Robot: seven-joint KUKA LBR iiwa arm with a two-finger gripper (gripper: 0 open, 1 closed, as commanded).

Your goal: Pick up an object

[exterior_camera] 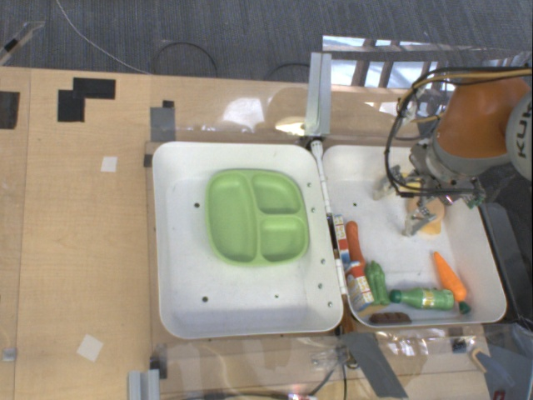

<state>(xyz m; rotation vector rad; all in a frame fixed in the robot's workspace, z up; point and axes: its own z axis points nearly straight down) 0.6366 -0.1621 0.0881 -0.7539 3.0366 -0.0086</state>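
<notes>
In the right bin (pixel 391 261) lie a red sausage (pixel 353 240), a green pickle-like piece (pixel 376 282), a green bottle (pixel 429 299), an orange carrot (pixel 450 277), a dark brown piece (pixel 389 317) and a small boxed item (pixel 359 288) along the left wall. My gripper (pixel 420 220) hangs over the bin's upper right part, fingers pointing down onto a pale tan object (pixel 430 224). The fingers stand close around that object's left side, but the grip itself is hidden by the wrist.
The left bin (pixel 183 290) holds a green divided plate (pixel 256 216). A metal divider (pixel 329 223) runs between the two bins. The arm's orange band (pixel 479 115) and cables hang above the right bin's top right corner.
</notes>
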